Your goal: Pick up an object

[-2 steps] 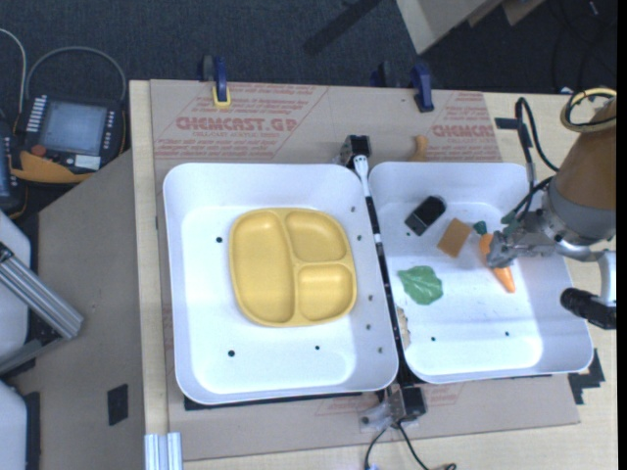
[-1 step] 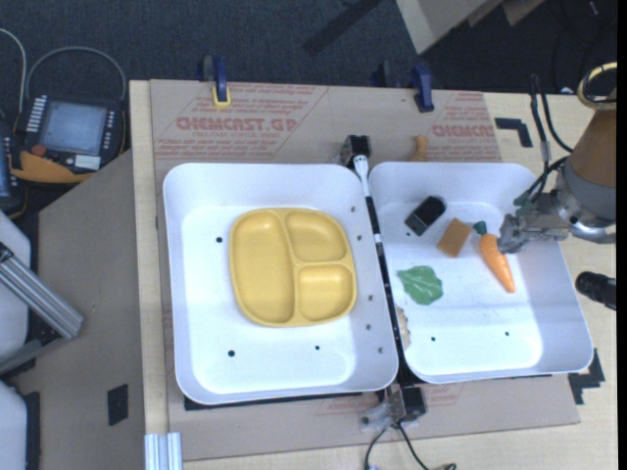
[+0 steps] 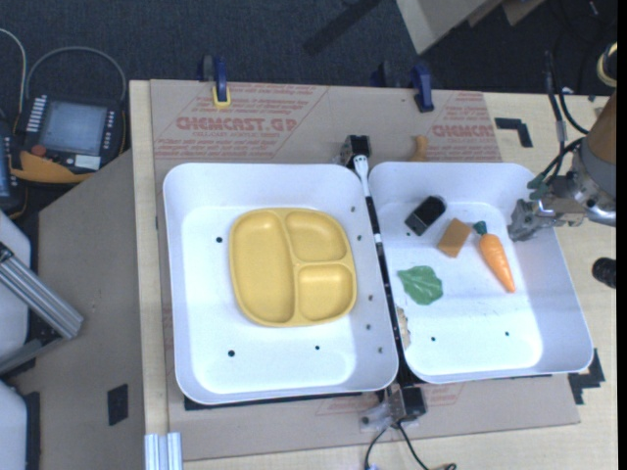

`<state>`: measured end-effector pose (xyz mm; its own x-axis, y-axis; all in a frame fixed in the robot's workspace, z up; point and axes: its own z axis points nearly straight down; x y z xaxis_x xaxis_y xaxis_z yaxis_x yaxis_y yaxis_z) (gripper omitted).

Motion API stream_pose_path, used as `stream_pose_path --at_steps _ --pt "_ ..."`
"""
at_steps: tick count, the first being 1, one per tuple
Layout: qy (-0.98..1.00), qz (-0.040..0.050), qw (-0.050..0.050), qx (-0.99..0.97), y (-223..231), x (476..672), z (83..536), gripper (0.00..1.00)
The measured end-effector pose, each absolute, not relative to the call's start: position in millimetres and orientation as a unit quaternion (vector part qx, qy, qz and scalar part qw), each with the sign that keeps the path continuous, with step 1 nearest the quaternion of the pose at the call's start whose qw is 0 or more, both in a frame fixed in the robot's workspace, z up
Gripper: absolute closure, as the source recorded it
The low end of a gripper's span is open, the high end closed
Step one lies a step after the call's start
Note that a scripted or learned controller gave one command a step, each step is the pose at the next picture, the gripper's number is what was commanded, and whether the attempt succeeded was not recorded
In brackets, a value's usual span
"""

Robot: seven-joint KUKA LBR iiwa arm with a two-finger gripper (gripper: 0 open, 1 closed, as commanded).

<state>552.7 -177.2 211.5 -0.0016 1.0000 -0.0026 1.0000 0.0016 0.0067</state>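
Over at three o'clock, the arm is reaching in low, its jaws (image 3: 529, 215) hovering above the right bin's (image 3: 549, 355) rim; whether they are apart I cannot tell. Lying just beside them is a tapered orange carrot (image 3: 496, 258), then a tan block (image 3: 454, 237), a black block (image 3: 425, 214), a crinkled green leaf (image 3: 420, 284). Sitting in the left bin (image 3: 196, 351) is a glossy yellow divided plate (image 3: 292, 265).

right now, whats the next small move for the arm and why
Probably shift the gripper a little toward the bin's middle and lower it over the carrot. It sits at the right bin's far right rim, with the carrot the nearest object, lying apart from the brown block.
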Motion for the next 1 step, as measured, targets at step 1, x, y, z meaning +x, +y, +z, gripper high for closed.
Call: stream_pose_path --at_steps 1 --pt "0.707 0.0010 0.003 0.707 -177.4 553.9 237.6 1.00"
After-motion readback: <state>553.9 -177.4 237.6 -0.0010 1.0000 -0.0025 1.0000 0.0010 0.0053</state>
